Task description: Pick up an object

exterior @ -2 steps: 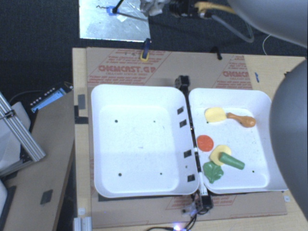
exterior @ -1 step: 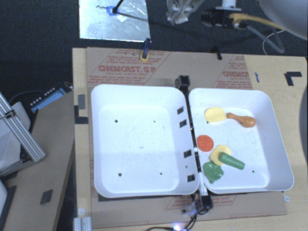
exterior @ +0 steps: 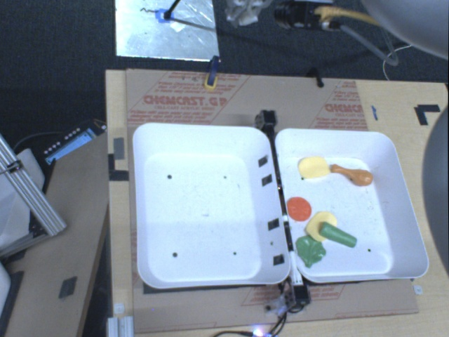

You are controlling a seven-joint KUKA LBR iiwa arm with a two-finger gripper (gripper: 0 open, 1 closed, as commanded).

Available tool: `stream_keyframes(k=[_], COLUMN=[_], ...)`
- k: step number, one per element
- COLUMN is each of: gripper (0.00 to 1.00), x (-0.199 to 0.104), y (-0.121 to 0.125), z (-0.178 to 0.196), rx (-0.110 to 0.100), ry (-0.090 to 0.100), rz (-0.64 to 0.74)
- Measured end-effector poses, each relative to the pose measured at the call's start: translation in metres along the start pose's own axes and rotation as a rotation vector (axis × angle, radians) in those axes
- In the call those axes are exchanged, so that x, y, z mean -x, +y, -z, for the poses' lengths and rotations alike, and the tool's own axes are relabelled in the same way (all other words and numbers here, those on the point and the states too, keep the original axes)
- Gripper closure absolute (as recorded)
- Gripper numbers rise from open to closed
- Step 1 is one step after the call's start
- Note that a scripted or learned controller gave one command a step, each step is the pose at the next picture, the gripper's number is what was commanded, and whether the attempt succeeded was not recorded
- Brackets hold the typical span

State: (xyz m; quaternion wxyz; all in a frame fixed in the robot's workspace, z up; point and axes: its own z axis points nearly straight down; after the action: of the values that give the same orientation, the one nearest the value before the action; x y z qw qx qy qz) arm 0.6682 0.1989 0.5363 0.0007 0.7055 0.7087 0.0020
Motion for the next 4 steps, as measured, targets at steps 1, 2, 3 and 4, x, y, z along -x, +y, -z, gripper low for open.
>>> stream_keyframes(k=[1,2,3,4], gripper=[1.0,1.0,1.0,1.0], x=[0.062,0.053,0.117,0.146], y=[0.0,0.0,0.0,-0.068], z=[-0.008,-0.001,-0.001,-0.175], rx=[-0.003,-0.001,-0.002,-0.019], ry=[-0.002,-0.001,-0.002,-0.003], rz=[-0.008,-0.002,-0.007,-0.007])
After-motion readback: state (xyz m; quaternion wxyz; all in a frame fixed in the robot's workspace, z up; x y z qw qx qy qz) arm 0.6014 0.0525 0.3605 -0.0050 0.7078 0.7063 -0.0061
